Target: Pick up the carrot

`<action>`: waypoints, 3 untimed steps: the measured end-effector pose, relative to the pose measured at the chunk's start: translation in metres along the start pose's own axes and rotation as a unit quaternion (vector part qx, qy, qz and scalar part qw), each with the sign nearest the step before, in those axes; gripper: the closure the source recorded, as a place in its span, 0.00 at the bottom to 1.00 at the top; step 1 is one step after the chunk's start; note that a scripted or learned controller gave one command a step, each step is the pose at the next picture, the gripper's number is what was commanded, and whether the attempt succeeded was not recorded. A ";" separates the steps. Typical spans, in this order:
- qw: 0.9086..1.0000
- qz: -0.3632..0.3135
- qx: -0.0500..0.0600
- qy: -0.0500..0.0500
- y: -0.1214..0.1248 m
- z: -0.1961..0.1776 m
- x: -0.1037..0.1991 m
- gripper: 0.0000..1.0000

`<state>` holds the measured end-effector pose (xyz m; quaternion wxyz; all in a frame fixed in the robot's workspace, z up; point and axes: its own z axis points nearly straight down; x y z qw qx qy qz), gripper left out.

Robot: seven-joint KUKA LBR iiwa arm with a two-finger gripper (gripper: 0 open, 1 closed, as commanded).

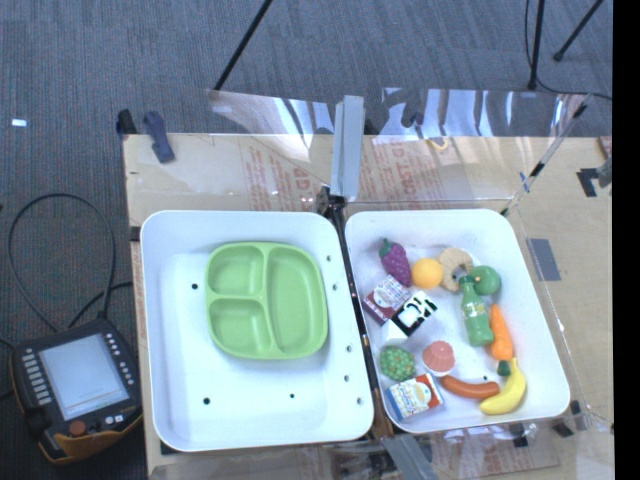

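- Camera view: the carrot [501, 332] lay in the right bin [530, 268], towards that bin's right wall, its length running from top to bottom of the view
- The green bottle [475, 313] stood just left of the carrot, alongside and touching or nearly touching it
- The green apple [486, 280] sat just above the carrot, close to the bottle's cap
- The banana [505, 392] curved just below the carrot's lower end, with the red sausage [468, 387] to the lower left of the carrot, beside the banana
- The pink round piece [438, 356] lay left of the carrot, beyond the bottle
- Farther left of the carrot were the black-and-white carton [414, 314], the red-and-white packet [386, 298], the broccoli [397, 362] and the small juice box [413, 397]
- Up and left of the carrot sat the orange [427, 273], the cookie [456, 263] and the purple grapes [395, 261]
- The left bin [170, 388] stood well left of the carrot, holding the green divided plate [268, 299]
- Both bins rested on the table [240, 178]; a teach pendant [75, 378] lay on the floor far left of the carrot
- Hand: I could not tell how far open it was or whether it had hold of anything
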<state>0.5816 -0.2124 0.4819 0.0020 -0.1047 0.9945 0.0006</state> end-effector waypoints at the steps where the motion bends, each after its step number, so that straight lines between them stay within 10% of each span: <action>1: 0.994 -0.114 0.000 0.000 0.002 -0.006 0.005 1.00; 3: 0.997 -0.076 -0.001 -0.001 0.012 -0.016 0.060 1.00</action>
